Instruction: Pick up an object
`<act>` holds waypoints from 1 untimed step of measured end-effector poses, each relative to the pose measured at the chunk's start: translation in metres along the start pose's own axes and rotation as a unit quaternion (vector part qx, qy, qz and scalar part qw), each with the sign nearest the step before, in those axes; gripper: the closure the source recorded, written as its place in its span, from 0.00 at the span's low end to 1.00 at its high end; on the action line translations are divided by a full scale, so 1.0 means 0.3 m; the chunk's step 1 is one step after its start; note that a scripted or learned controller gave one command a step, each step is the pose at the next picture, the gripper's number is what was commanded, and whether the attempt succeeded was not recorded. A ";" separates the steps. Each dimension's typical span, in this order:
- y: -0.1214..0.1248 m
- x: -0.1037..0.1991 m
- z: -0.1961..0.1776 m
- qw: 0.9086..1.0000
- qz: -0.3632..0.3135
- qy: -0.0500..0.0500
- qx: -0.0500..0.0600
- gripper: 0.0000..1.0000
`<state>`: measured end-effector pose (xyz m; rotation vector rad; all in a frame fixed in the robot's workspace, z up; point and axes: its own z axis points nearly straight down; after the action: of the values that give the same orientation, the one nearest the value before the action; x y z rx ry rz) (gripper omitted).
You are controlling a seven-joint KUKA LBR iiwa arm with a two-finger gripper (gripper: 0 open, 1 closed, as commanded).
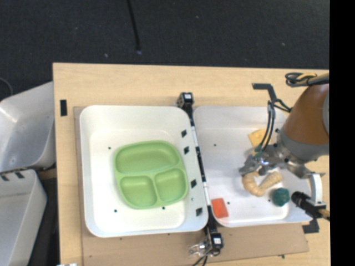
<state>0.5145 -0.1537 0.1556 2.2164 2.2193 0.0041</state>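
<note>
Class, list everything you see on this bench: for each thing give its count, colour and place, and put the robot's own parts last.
Bins: two, white, side by side on the bench.
Divided plate: one, light green, three compartments, middle of the left bin.
Block: one, orange-red, front left corner of the right bin.
Ball: one, dark green, front right of the right bin.
Curved piece: one, tan, beside the ball.
Wedge: one, yellow, behind the claw.
Bench: one, light wood.
Arm: one, orange and grey, over the right bin.
Claw: one, metal, just above the curved piece.
</note>
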 end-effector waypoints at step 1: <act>0.012 0.013 -0.149 1.000 -0.001 0.000 -0.001 1.00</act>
<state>0.5178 -0.1497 0.2003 2.2137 2.2204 0.0053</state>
